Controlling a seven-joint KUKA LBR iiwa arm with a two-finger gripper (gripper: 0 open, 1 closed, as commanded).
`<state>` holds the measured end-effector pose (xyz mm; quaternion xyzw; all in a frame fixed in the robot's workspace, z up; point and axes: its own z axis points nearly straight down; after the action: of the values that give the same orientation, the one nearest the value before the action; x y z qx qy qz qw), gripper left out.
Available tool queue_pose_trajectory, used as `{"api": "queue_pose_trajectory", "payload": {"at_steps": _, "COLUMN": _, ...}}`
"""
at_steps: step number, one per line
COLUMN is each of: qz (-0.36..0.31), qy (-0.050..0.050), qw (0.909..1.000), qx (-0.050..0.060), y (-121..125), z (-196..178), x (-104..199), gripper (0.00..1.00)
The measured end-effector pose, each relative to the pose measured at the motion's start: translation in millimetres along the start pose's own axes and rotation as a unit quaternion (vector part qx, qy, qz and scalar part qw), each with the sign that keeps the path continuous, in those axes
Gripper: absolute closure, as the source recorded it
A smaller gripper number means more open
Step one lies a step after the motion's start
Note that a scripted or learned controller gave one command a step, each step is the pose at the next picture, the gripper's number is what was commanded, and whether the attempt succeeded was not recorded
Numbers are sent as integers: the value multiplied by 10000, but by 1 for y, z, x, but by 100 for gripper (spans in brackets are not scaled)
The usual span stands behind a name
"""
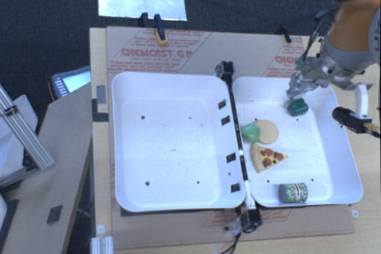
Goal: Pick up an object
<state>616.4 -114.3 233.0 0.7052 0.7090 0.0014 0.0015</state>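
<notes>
My gripper (297, 91) hangs over the far part of the right bin (333, 151), reaching in from the right. A small dark green object (297, 107) lies directly under its tip, touching or nearly touching it. Nearer the bin's middle are a light green lump (250, 132) against a round tan disc (268, 131), and just in front of them a toy pizza slice (267, 157). A small green can (292, 192) lies on its side at the bin's front edge.
The left bin (172, 140) lies beside the right one, parted by a black-clipped divider (233, 128). A black part of the arm (351, 119) juts over the right bin's right rim. A cardboard sheet (196, 50) underlies both bins.
</notes>
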Motion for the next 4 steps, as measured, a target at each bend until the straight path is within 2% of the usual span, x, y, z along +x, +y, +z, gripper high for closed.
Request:
{"api": "queue_pose_trajectory", "payload": {"at_steps": 1, "qz": -31, "qy": 12, "qw": 10000, "qx": -61, "y": -49, "z": -133, "x": 69, "gripper": 100}}
{"api": "queue_pose_trajectory", "payload": {"at_steps": 2, "qz": -43, "qy": 19, "qw": 10000, "qx": -19, "y": -77, "z": -176, "x": 149, "gripper": 100}}
{"api": "queue_pose_trajectory", "payload": {"at_steps": 3, "qz": -46, "qy": 21, "qw": 10000, "qx": -6, "y": -85, "z": -208, "x": 247, "gripper": 100}}
{"api": "queue_pose_trajectory", "payload": {"at_steps": 4, "qz": -17, "qy": 28, "qw": 10000, "qx": -46, "y": -73, "z": -309, "x": 286, "gripper": 100}}
